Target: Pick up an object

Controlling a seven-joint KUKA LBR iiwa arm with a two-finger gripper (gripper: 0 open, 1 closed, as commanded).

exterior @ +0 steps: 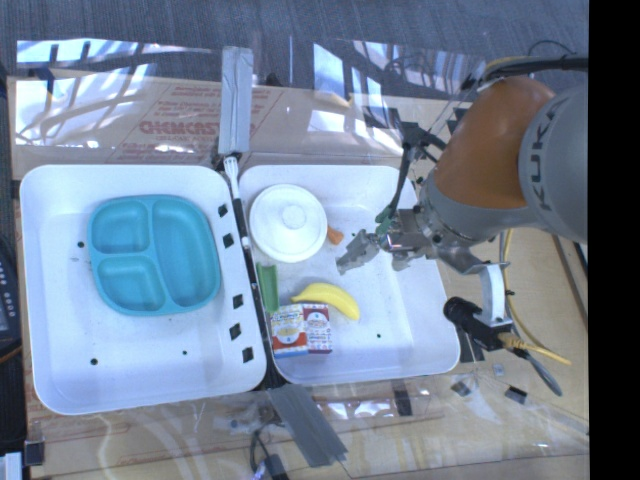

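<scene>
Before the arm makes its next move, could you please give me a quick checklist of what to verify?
1. Hand over the right bin: ok.
2. Nothing between its fingers: ok.
3. Fingers open enough: cannot tell.
4. Banana lying free below-left of the hand: ok.
5. Carton apart from the banana: not ok, they look touching.
6. Blue tray out of the way in the left bin: ok.

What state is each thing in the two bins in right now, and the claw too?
Tray: lying flat in the left bin.
Bowl: upside down in the right bin.
Banana: lying loose.
Carton: lying flat beside the banana.
Green stick: lying along the right bin's left wall.
Claw: over the right bin, holding nothing.
</scene>
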